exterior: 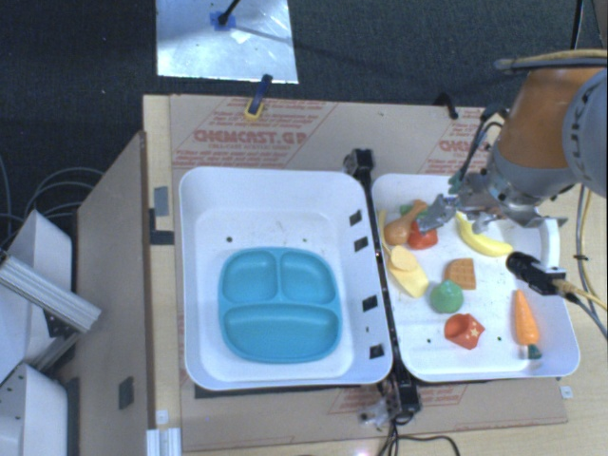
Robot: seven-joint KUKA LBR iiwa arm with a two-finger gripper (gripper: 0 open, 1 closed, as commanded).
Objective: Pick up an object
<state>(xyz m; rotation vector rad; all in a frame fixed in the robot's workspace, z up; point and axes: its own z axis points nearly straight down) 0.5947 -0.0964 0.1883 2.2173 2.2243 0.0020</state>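
Several toys: crowded in the right bin (556,354), far left part, under the gripper (439,215).
Jaws: state cannot be told; nothing visibly held.
Nearest target: red tomato (423,237), touching the orange pear (402,226).
Risk: neighbours get nudged or pinched together; banana (480,238) just beside could deflect a closing grip.
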